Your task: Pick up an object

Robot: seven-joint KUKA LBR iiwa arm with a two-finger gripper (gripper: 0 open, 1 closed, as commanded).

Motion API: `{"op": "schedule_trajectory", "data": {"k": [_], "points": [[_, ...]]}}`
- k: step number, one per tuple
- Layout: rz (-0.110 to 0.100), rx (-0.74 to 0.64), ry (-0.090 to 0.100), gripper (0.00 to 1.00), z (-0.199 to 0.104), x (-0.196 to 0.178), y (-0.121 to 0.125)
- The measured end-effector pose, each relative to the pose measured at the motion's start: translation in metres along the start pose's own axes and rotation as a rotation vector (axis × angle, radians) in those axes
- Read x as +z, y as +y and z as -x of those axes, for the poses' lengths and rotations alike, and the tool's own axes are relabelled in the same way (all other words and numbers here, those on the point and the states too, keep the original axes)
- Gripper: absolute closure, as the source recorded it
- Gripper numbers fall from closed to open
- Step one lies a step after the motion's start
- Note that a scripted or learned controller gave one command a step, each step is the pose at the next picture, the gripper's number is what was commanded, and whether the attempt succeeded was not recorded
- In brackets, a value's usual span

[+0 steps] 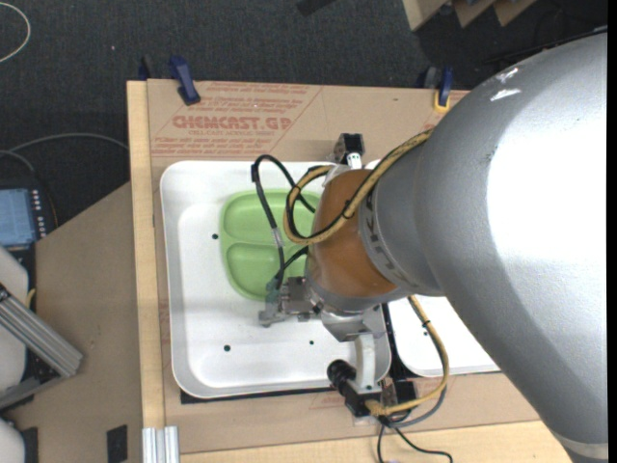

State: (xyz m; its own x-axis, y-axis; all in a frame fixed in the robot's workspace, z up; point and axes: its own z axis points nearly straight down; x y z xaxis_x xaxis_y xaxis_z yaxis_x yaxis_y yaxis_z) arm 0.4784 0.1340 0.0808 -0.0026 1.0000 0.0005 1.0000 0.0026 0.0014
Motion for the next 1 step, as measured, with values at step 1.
{"op": "schedule_trajectory", "data": {"k": [1], "points": [[0.004,0.006,-0.001,1.00,0.0028,-0.0155,0.0020]]}}
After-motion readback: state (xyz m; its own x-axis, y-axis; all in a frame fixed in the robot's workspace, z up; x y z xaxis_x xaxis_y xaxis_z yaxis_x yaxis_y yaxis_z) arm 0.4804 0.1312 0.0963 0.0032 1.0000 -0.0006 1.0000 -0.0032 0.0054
